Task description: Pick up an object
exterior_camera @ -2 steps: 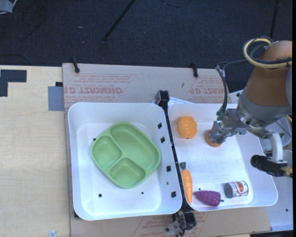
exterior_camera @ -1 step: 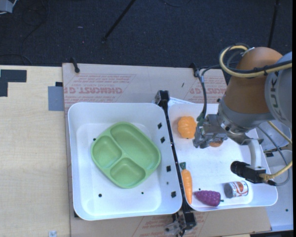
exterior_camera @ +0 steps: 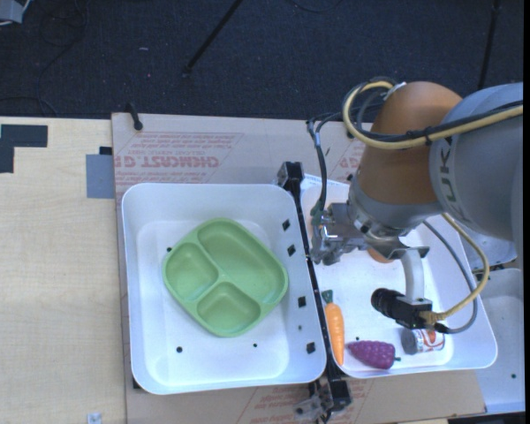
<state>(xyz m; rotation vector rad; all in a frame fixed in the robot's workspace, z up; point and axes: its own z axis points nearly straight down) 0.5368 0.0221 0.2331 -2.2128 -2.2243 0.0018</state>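
Note:
A toy carrot (exterior_camera: 335,328) lies along the left wall of the right bin (exterior_camera: 477,347), near its front. Beside it at the front sit a purple knobbly piece (exterior_camera: 372,353) and a small silver and red item (exterior_camera: 426,341). My gripper (exterior_camera: 329,244) hangs low over the left side of the right bin, a little behind the carrot and close to the divider. A bit of something orange (exterior_camera: 382,256) peeks out under the wrist, and most of it is hidden.
The left bin (exterior_camera: 150,343) holds a green three-part plate (exterior_camera: 225,276). A black divider (exterior_camera: 303,263) runs between the bins. The arm's grey and orange body (exterior_camera: 415,148) covers the back of the right bin. A black fitting with a cable (exterior_camera: 397,306) hangs over the bin's middle.

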